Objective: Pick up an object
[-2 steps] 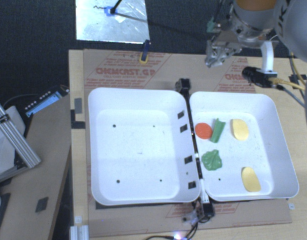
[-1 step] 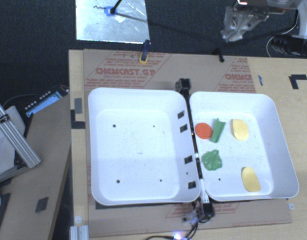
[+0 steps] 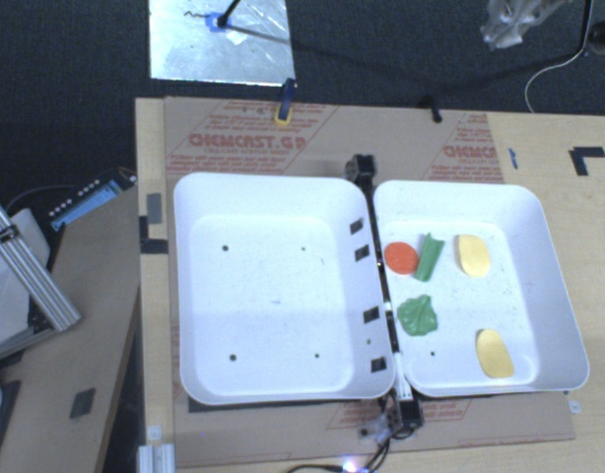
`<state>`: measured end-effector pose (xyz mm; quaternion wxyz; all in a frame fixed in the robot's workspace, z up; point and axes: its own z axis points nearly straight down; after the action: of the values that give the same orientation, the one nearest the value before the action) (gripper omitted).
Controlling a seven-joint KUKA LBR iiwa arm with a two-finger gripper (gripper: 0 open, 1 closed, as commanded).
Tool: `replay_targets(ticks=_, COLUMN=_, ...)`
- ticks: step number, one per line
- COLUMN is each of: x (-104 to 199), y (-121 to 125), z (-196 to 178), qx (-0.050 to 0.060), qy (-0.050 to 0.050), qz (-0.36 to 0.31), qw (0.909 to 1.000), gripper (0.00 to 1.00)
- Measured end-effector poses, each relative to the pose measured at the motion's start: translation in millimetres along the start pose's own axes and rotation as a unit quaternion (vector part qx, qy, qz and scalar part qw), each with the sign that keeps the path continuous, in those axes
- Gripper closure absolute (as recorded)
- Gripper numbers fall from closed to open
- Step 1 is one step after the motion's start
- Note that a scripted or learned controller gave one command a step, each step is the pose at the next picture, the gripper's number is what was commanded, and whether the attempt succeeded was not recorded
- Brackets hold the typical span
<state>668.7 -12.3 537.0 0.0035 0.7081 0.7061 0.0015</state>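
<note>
Yellow oval (image 3: 495,353) lies in right bin (image 3: 564,294), well apart from tool (image 3: 507,16).

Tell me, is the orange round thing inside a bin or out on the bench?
Inside. The orange disc lies flat on the floor of the right bin, near its left wall, touching the green stick.

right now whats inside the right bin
Five loose things lie in the right bin: an orange disc, a green stick touching it, a green leafy piece, and two yellow pieces. Whatever lies beneath them is covered.
</note>
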Motion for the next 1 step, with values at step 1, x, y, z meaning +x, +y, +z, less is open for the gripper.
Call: replay_targets(ticks=1, x=-71.3, y=-0.7, z=1.9, qx=0.002, qy=0.0, qz=0.001, qw=1.0, gripper=1.0)
